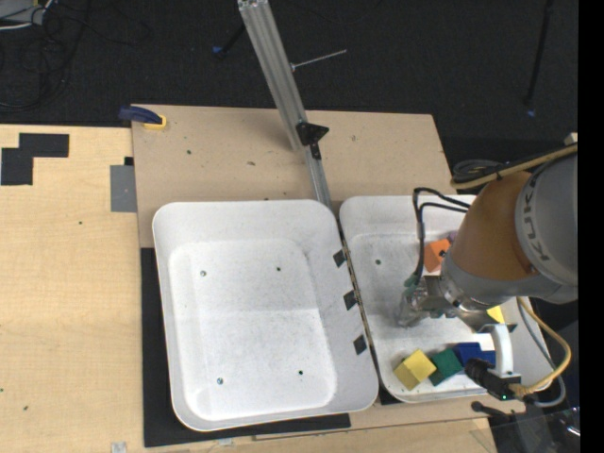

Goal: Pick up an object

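My gripper [410, 311] reaches down into the right bin [377, 229], low over its floor near the middle. The arm's orange band and grey wrist cover much of the bin's right side. A yellow block [413, 370] lies at the bin's front, with a green block [442, 365] and a blue block [468, 355] just right of it. An orange object [436, 252] peeks out behind the arm, and a yellow piece [496, 315] shows under the wrist. Nothing is visible between the gripper's tips.
The left bin [250, 310] sits beside the right one, separated by a rim with black clips [349, 300]. A slanted aluminium bar [281, 74] rises behind the bins. Black cables [436, 201] loop off the arm over the right bin's back.
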You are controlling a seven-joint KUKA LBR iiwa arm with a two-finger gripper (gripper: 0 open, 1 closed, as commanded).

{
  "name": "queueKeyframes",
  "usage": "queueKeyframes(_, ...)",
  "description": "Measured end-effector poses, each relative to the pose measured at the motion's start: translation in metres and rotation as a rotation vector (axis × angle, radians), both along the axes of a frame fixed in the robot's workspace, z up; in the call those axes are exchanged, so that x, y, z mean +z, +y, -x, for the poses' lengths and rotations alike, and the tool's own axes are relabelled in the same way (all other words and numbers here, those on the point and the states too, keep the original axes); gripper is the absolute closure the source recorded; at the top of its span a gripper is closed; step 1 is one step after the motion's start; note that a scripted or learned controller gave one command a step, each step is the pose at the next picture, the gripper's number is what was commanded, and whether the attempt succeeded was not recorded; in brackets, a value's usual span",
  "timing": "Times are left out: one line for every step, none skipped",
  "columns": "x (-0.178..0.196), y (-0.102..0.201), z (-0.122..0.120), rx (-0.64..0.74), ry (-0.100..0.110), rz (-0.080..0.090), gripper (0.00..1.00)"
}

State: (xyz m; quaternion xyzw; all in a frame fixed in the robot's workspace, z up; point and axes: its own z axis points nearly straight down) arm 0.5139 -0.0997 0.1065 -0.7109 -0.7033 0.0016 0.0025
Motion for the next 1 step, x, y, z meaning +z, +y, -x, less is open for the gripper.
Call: queueKeyframes(0.0624,-0.0036,-0.0023,0.012,-0.008,0.001,1.00)
